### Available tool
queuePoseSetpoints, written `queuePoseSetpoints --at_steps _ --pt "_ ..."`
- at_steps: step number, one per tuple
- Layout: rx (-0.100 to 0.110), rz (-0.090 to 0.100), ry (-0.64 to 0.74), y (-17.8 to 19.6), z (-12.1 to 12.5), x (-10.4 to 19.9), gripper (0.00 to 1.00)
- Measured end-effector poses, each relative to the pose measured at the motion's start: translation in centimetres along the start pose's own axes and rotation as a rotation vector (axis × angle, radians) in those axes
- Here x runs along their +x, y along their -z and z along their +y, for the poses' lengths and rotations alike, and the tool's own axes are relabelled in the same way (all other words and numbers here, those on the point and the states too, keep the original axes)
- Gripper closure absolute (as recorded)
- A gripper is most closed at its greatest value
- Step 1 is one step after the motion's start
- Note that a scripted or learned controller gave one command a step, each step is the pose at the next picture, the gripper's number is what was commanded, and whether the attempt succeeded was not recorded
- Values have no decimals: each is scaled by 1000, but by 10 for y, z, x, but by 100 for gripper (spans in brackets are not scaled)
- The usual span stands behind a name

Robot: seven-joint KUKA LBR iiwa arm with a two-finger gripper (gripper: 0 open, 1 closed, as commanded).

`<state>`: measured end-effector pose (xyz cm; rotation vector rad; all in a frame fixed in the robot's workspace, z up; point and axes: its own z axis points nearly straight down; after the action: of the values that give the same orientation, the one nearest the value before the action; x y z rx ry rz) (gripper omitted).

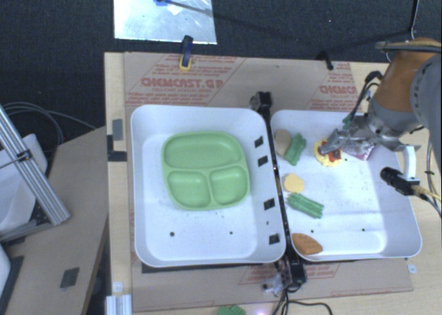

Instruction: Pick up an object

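My gripper [333, 146] hangs low over the back of the right bin [359, 237], right above a small yellow and red toy [327, 154]. Its fingertips touch or nearly touch that toy; I cannot tell whether they grip it. A pink and white packet [359, 149] lies just right of the toy, under the wrist. Left of the toy lie a green pickle-shaped piece [295, 148] and a tan piece [282, 141]. Further forward sit a yellow chip [294, 183], a second green piece [305, 204] and an orange-brown piece [307, 243].
The left bin [148, 237] holds a green divided plate [205, 169]. A black divider [271, 168] with clips runs between the bins. The arm comes in from the right over the right bin's far corner. Open bin floor lies at the right bin's front right.
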<state>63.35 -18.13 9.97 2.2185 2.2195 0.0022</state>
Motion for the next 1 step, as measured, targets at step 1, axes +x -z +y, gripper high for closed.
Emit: queuePoseSetpoints --at_steps 1 --pt "21 4 -1 -12 26 11 0"
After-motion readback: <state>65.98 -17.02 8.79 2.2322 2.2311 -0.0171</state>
